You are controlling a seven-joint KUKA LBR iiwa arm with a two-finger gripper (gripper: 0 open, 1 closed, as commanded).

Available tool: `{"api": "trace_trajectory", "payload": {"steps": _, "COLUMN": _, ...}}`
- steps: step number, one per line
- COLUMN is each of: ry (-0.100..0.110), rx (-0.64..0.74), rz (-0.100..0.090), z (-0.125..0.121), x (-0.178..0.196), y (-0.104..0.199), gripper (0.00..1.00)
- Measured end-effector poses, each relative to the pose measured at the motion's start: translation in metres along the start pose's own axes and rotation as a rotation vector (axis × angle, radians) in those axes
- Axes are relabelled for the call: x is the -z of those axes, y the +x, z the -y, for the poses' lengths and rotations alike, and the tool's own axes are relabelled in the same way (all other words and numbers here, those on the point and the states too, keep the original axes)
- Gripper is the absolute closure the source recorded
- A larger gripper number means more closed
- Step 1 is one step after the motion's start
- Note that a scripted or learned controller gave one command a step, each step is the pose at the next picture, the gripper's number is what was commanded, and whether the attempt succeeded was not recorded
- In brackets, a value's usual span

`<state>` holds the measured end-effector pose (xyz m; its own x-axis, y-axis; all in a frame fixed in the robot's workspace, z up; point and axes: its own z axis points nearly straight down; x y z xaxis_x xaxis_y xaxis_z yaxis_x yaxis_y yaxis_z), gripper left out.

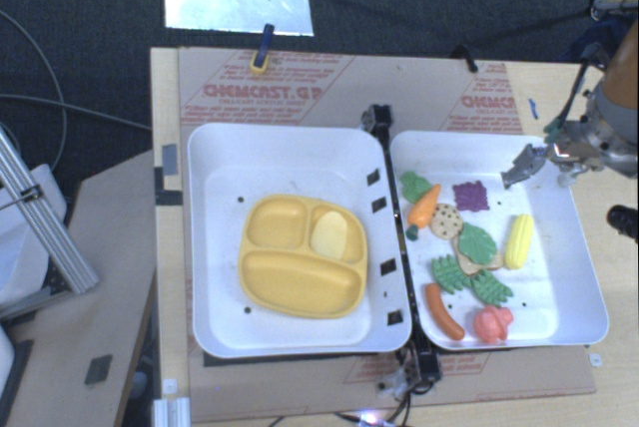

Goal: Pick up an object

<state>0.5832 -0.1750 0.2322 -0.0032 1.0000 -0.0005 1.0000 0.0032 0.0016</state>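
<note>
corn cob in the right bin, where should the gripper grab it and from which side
Probably across the middle of the corn cob, coming straight down. It lies flat, long axis running near-to-far, apart from the leaves on its left, with bare bin floor on its right. Fingers closing left-right across the narrow width should fit. The gripper hovers over the bin's far right part.

overhead, slanted | both bins (215,215) framed | arm from right

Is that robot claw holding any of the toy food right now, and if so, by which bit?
Nothing is held. The gripper hangs over the right bin's upper right corner with nothing between its fingers; the toy food, like the corn, lies in the bin.
</note>
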Motion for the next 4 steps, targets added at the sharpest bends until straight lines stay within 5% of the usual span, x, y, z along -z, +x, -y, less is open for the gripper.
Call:
{"api": "trace_trajectory", "payload": {"steps": 1, "ry": 0.005, "rx": -0.007, "rz": -0.001, "z": 0.023, "x": -0.153, "y": -0.033, "gripper": 0.00}}
{"api": "trace_trajectory", "payload": {"steps": 2, "ry": -0.008, "rx": -0.002, "rz": 0.004, "z": 0.019, "x": -0.133, "y": -0.033, "gripper": 1.00}}
{"api": "trace_trajectory", "payload": {"steps": 3, "ry": 0.001, "rx": 0.010, "rz": -0.001, "z": -0.080, "x": -0.147, "y": 0.027, "gripper": 1.00}}
{"api": "trace_trajectory", "payload": {"steps": 4, "ry": 0.000, "rx": -0.002, "rz": -0.001, "z": -0.007, "x": -0.146, "y": 0.068, "gripper": 1.00}}
